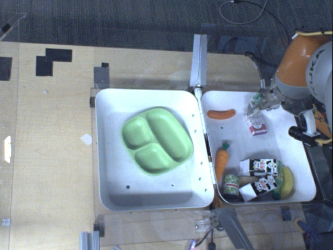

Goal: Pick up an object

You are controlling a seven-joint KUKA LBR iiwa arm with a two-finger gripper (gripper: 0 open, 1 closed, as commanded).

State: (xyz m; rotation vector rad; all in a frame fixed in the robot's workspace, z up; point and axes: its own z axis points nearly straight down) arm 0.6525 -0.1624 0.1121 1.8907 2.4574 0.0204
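Two bins: shallow and white, side by side on a pale wooden bench (47, 155); the left bin (109, 186) is the larger in view, the right bin (302, 155) sits against it.
Near edge of right bin: two black-and-white cartons (258, 166) and (259, 187), one yellow banana (286, 182) at their right, one small round jar with a greenish label (230, 184) at their left.
Carrot: one, orange with a green top (221, 161), lying along the right bin's left wall, just above the jar.
Left bin holds: one green sectioned plate (157, 139) with three compartments, lying near the bin's middle.
Task's thing: one small red-and-white packet (257, 127), lying on the floor of the right bin toward its far side, apart from the other items.
Sausage: one, orange-red (221, 114), near the far left corner of the right bin, left of the packet.
Gripper: (258, 107) hangs just above and beyond the packet, close to it; whether the fingers are spread or closed cannot be told, and nothing is seen between them.
Arm: grey with an orange band (299, 61), entering from the right.
Far side: black marks (52, 59) on the bench, then dark carpet (130, 9) with one thin cable (244, 7) looping across it.
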